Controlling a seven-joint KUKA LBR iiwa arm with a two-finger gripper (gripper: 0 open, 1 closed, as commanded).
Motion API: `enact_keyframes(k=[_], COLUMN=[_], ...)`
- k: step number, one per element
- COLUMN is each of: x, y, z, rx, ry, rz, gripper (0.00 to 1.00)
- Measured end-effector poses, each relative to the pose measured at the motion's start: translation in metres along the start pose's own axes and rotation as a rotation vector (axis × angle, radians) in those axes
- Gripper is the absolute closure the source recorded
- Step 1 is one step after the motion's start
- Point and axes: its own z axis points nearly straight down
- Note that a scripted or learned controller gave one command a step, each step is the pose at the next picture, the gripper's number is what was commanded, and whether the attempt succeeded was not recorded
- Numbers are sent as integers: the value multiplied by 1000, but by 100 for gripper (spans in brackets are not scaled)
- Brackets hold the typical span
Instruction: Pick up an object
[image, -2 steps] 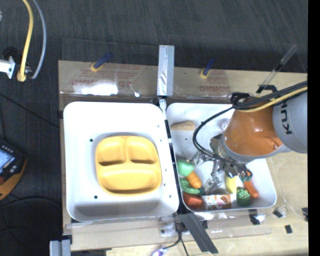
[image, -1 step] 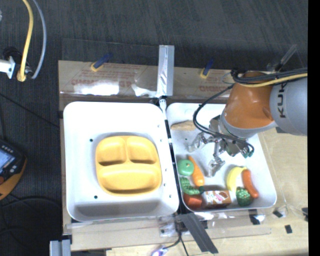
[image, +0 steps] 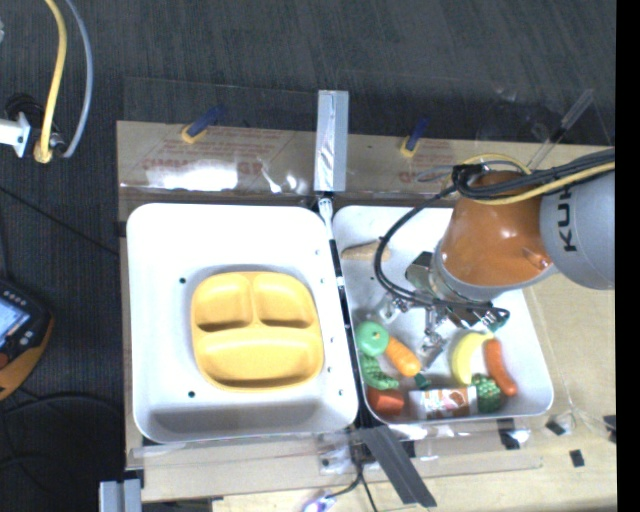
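The objects lie in a heap along the near side of the right bin (image: 355, 240). From the left of the heap: a green round piece (image: 372, 337), an orange carrot (image: 404, 357) just beside it, a dark green piece (image: 379, 375) below, and a red piece (image: 388, 402) at the near wall. A small carton (image: 442, 402) with a red and white label lies flat along the near wall. To its right sit a yellow piece (image: 465, 357), a red sausage (image: 500, 368) leaning against it, and a green piece (image: 489, 392) at the sausage's lower end.

The gripper (image: 432, 330) hangs over the middle of the right bin, above the heap, between the carrot and the yellow piece. Its metal fingers (image: 433, 345) point down toward the carrot. No object is seen between them; how far apart they stand cannot be told. The arm (image: 500, 235), with its orange band, enters from the right and covers the far part of the bin.

The left bin (image: 150, 250) holds a yellow tray (image: 258, 330) with three compartments, lying flat near its centre.
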Motion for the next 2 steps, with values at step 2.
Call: enact_keyframes(k=[2], x=[15], y=[10], z=[1], rx=[-9], ry=[11], rz=[65], gripper=[0])
